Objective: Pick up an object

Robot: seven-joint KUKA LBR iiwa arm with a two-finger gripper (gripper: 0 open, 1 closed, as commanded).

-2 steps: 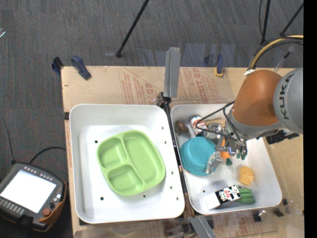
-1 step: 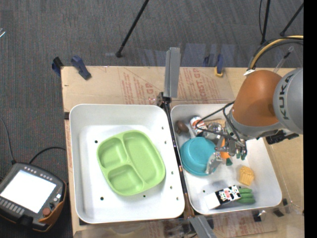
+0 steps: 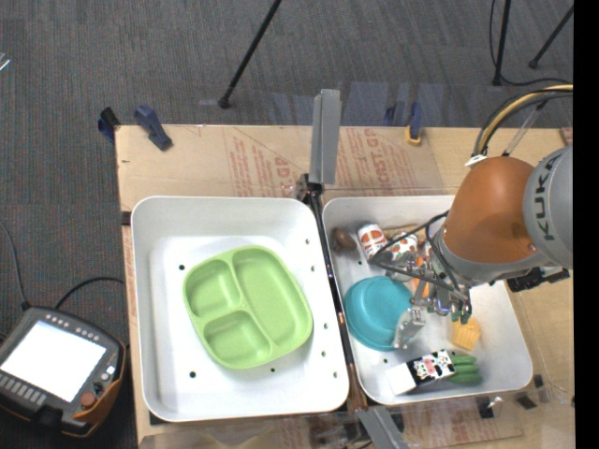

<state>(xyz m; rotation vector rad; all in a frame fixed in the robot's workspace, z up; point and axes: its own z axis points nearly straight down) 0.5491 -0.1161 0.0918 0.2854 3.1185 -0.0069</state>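
The grey arm with its orange band reaches over the right white bin (image 3: pixel 519 358), its gripper (image 3: pixel 412 324) low at the right rim of a round blue plastic bowl (image 3: pixel 374 311) (whether it is apart or together, I cannot tell). Near it lie a yellow block (image 3: pixel 466 334), a small cow-print carton (image 3: pixel 426 370) and two orange-patterned cans (image 3: pixel 372 240). A green three-compartment plate (image 3: pixel 247 306) sits in the left white bin (image 3: pixel 159 241) on the desk (image 3: pixel 206 162).

The gripper (image 3: pixel 413 324) hangs over the blue bowl (image 3: pixel 375 311) in the right bin (image 3: pixel 513 330) — a green plate (image 3: pixel 247 306) sits in the left bin (image 3: pixel 159 279).
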